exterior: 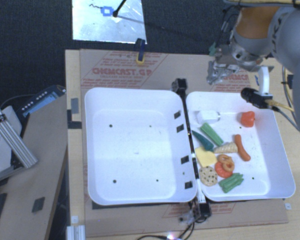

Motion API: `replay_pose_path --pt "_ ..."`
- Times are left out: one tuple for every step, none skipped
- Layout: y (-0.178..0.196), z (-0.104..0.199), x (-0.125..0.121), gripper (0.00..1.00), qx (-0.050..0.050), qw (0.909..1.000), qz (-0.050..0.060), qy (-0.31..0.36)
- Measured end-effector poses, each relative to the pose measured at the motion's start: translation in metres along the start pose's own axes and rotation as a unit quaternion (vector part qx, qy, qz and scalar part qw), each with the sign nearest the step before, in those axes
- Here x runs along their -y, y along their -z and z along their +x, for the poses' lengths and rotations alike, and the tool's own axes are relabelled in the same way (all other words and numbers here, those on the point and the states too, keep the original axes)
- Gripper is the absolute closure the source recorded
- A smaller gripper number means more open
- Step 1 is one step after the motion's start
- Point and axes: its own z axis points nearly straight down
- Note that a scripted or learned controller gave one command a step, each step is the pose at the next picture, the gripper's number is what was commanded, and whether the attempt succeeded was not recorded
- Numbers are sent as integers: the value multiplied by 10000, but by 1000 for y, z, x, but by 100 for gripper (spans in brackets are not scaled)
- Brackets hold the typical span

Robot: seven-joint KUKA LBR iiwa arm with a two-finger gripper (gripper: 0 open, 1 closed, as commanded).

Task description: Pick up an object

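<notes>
Gripper (pixel 219 74) hangs above right bin's (pixel 275 149) far left corner, nothing in it; finger opening unclear. Toy food sits in that bin: pepper (pixel 247 118) far side, sausage (pixel 241 147) mid, cookie (pixel 208 175) near left edge.

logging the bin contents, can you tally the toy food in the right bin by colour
White: 1, block
Red: 2, pepper, tomato slice
Orange: 1, sausage
Green: 3, long piece, dark piece, beans
Yellow or tan: 3, cheese, cone, cookie
Total: 10
</notes>
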Motion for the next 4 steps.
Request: replay_pose_path --pt "17 5 10 100 3 10000 78 -20" --pt "26 10 41 100 2 9999 95 -44" --pt "29 35 12 100 1 10000 82 -18" --pt "19 19 3 100 11 9999 89 -52"
